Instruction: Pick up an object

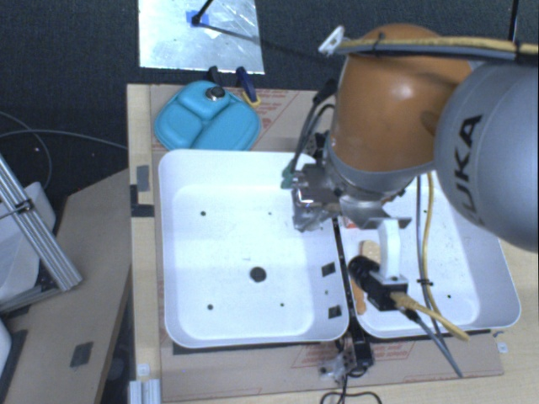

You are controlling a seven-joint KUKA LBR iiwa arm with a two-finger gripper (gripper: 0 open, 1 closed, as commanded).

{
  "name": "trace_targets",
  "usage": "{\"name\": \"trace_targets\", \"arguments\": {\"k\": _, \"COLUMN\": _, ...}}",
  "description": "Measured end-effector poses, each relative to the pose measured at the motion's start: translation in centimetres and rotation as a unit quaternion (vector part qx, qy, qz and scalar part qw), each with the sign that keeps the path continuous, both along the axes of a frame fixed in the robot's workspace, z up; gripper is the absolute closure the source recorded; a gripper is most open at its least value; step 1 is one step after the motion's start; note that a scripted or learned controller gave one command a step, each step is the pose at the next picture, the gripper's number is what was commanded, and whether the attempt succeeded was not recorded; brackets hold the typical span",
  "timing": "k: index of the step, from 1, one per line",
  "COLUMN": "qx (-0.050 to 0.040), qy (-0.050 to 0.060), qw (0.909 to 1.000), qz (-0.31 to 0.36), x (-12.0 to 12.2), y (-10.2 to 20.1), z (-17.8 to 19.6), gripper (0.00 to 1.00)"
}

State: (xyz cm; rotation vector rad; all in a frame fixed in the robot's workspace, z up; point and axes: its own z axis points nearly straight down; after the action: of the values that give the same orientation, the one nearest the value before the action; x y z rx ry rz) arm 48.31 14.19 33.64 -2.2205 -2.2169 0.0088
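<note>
White plastic made up both bins: the left bin [168, 225] lay wide open to the camera, while the right bin [497, 293] was largely covered by the grey arm [497, 158] and its orange band [383, 99]. The claw [306, 215] hung over the right-hand part of the left bin, close to where the two bins met. The wrist hid too much of it from this angle, so whether it was open or closed could not be told, and nothing could be seen in its grip. A dark disc [258, 273] lay flat on the floor of the left bin, near the middle and toward the near side. It sat below and to the left of the claw in the view, apart from it and touching nothing else. A tan piece [368, 249], perhaps a small block, showed in the right bin just past the meeting walls, on the other side of the claw from the disc. Beyond the bins, a blue tray [206, 120] rested on the surface [282, 108], with a foil sheet [200, 19] behind it.
</note>
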Motion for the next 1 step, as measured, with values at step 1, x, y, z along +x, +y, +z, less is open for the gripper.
{"name": "trace_targets", "arguments": {"k": 1, "qx": 0.0056, "qy": -0.013, "qw": 0.9999, "qz": 0.005, "x": 1.72, "y": 6.06, "z": 17.96, "gripper": 1.0}}
